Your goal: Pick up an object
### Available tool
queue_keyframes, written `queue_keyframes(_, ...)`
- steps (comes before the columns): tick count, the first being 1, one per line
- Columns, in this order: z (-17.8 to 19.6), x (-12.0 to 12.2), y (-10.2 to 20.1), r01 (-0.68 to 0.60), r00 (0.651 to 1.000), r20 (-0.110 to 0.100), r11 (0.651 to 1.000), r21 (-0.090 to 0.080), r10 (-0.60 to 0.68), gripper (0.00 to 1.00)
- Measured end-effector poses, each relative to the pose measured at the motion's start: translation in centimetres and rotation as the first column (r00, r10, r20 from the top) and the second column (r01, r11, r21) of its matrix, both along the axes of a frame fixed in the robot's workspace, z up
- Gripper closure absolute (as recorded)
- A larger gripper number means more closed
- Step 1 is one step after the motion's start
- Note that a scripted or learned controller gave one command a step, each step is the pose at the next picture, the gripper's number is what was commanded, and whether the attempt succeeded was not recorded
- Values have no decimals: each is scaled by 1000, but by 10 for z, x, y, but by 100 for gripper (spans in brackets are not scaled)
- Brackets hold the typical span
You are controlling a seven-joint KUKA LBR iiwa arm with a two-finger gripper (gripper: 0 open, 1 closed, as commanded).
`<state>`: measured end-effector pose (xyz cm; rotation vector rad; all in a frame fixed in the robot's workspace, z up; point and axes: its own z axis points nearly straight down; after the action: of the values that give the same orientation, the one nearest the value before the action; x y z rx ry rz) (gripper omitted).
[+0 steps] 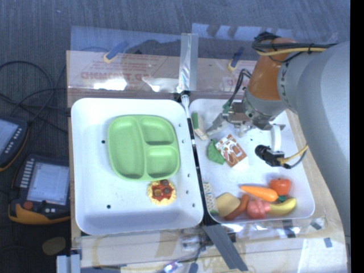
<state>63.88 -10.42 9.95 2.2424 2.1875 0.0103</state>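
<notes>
My gripper (pixel 227 127) hangs over the far part of the right bin (pixel 304 169), its two silvery fingers spread apart and nothing between them. Just below it lie a red-and-white packet (pixel 231 150) and a green leafy piece (pixel 215 152), both apart from the fingers. Toy food is heaped along the bin's near edge: a carrot (pixel 259 193), an orange tomato (pixel 280 185), a banana (pixel 282 206), a pink piece (pixel 256 209) and a tan bread roll (pixel 226 202).
The left bin (pixel 91 203) holds a green divided plate (pixel 143 147) and a small toy pizza (pixel 161 191). A thin green stick (pixel 195 120) and a beige block (pixel 200 133) lie by the wall between the bins. The arm's grey body covers the right side.
</notes>
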Motion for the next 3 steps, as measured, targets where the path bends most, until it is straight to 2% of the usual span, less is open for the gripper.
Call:
queue_keyframes(1,-10,-31,-5,-47,999,1,999,-2,47,0)
queue_keyframes(2,2,-30,-5,-47,999,5,999,0,47,100)
queue_keyframes(3,0,-30,-5,-47,999,2,999,0,47,0)
